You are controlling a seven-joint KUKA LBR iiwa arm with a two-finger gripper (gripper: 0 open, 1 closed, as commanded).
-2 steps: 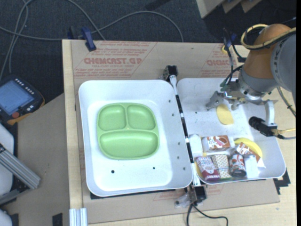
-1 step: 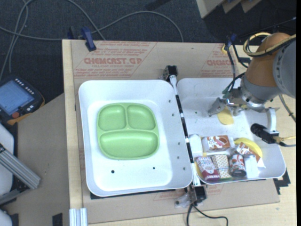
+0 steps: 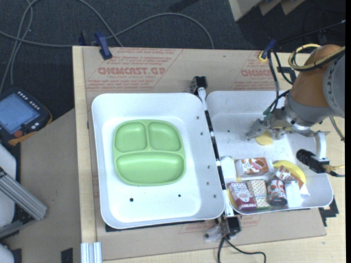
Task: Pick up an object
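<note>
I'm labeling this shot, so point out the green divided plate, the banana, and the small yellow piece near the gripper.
green divided plate (image 3: 148,152): camera view, on the ridge between its compartments.
banana (image 3: 292,170): camera view, on its curved middle.
small yellow piece (image 3: 264,140): camera view, on its centre.

Two white bins are seen side by side on the bench. A green divided plate (image 3: 148,152) is seated centrally in the left bin (image 3: 104,163). In the right bin (image 3: 230,111), the gripper (image 3: 262,129) is lowered beside a pale yellow object (image 3: 265,140). Snack packets (image 3: 253,188) and a banana (image 3: 290,170) are grouped along the near edge.
</note>
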